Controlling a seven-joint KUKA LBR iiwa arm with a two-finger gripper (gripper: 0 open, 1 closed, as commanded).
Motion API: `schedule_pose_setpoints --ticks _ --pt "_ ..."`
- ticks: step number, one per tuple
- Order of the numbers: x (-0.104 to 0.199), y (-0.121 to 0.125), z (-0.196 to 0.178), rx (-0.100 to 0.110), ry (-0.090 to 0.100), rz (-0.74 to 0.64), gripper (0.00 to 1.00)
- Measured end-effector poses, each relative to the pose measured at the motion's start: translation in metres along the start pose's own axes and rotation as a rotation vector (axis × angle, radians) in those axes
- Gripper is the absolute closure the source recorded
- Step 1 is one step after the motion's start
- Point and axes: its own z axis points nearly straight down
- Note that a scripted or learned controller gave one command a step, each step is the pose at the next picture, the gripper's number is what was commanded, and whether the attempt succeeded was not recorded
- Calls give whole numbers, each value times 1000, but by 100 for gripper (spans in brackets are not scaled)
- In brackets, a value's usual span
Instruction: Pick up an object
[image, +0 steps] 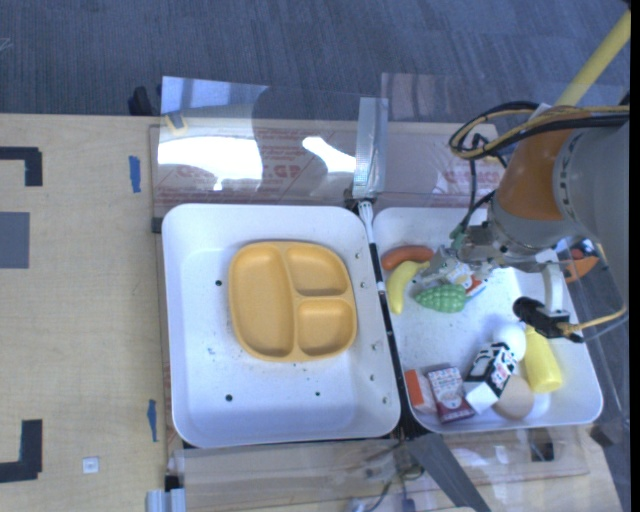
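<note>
Green toy (441, 297) seemingly just below the gripper (452, 272).

The two bins (190, 330) look like smooth white plastic, faintly glossy and speckled with dark marks; the sectioned yellow plate (292, 299) in the left one is matt plastic; the surface (70, 330) is pale, matt wood; clear glossy sheeting (250, 160) stands at the far side; the arm's casing (595, 185) is smooth grey with an orange band (530, 180).
</note>
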Motion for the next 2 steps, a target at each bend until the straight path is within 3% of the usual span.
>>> schedule_pose_setpoints --ticks 1,2 --pt "-1 4 -15 -13 -5 -3 100" --pt "0 3 -13 -10 -5 -3 0"
